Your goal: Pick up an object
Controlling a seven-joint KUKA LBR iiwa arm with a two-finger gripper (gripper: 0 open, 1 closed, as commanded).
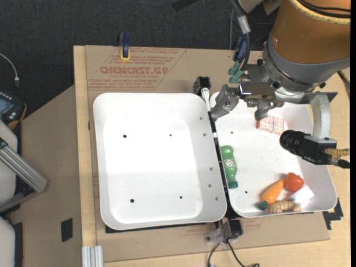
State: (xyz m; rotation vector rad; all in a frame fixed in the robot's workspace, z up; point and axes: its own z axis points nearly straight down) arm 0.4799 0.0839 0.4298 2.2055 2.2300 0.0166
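Note:
My gripper [242, 109] hangs over the far left part of the right bin [328, 196], its two grey fingers [221, 103] spread open with nothing between them. A small white and red box [271, 125] lies just right of the right finger, partly under the wrist. A green bottle-shaped toy [228, 166] lies along the bin's left wall, nearer the front. At the front right sit an orange carrot [272, 192], a red tomato [293, 181] and a beige knobbly piece [283, 207].
The left bin [111, 110] sits beside the right one, and their rims meet in the middle. A black cylinder [303, 143] mounted on the arm juts over the right bin. Both bins rest on a cardboard sheet [139, 65] with a blue clamp [124, 43] at the back.

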